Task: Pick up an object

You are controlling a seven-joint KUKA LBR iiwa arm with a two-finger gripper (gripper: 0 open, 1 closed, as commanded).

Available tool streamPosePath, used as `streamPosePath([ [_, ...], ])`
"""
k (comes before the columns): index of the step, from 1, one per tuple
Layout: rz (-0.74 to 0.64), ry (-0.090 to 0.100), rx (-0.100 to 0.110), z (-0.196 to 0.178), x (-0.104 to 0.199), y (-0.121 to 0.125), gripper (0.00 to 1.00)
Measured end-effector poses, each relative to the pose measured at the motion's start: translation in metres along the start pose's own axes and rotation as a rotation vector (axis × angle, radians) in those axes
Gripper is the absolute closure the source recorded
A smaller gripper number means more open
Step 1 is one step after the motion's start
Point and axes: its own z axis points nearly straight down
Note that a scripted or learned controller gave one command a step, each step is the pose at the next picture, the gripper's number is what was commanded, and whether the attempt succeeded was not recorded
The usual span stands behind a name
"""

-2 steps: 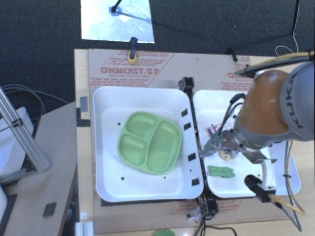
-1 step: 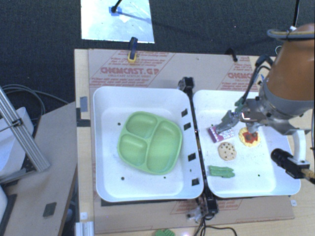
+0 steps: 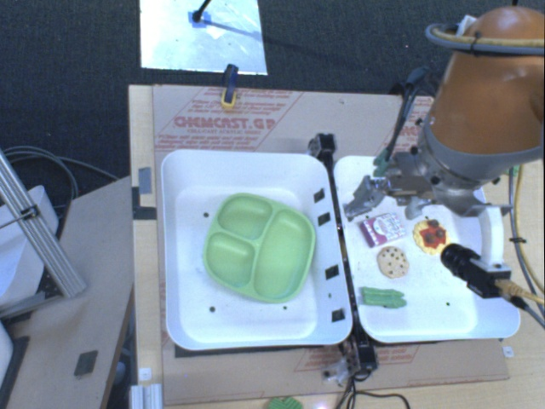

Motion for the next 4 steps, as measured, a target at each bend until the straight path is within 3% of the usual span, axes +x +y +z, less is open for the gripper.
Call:
streamPosePath([
  [1,0.008,-0.003,0.015,0.093,0.018,-0.002,0.00],
  [2,0.007,-0.003,-0.016,-0.048,0.005,0.114,0.00],
  [3,0.000,-0.001,0.024,0.071,0.076,0.008,0.00],
  [4,-0.002,0.000,0.013,0.113,0.167,-0.002,0.00],
])
